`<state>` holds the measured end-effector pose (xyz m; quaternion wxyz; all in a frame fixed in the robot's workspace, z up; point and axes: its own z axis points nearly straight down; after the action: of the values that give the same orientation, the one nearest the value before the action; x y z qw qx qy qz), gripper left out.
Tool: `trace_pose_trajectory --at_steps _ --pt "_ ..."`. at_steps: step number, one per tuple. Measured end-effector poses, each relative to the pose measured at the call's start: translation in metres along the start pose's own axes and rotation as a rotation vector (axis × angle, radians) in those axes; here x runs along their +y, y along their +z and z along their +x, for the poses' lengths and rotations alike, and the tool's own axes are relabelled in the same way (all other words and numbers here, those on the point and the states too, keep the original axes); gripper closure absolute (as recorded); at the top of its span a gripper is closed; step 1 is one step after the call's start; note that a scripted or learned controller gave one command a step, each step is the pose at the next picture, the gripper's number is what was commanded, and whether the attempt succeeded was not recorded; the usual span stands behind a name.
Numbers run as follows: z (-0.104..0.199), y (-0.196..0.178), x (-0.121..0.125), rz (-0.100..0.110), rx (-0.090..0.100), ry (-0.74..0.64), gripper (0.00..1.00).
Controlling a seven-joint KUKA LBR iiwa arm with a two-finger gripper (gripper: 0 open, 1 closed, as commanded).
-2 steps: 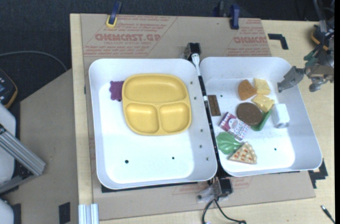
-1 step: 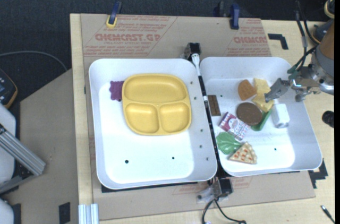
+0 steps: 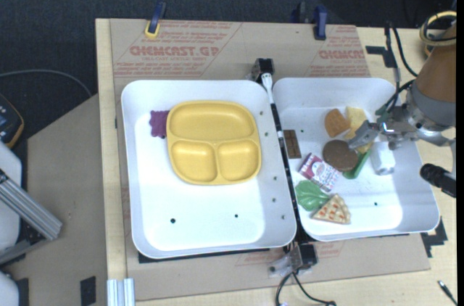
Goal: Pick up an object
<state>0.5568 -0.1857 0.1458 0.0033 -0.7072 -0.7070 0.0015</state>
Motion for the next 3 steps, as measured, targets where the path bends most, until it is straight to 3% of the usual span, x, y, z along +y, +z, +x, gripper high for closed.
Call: trace_pose_trajectory --at_steps 1,2,3 --pt "-0.005 0.041 0.000 -0.009 -0.004 -0.001 0.00" --pt "-0.010 0.051 0.004 -0.018 -0.011 0.002 0.00" --pt "-0.015 0.035 0.008 -0.040 -0.027 0.004 1.00"
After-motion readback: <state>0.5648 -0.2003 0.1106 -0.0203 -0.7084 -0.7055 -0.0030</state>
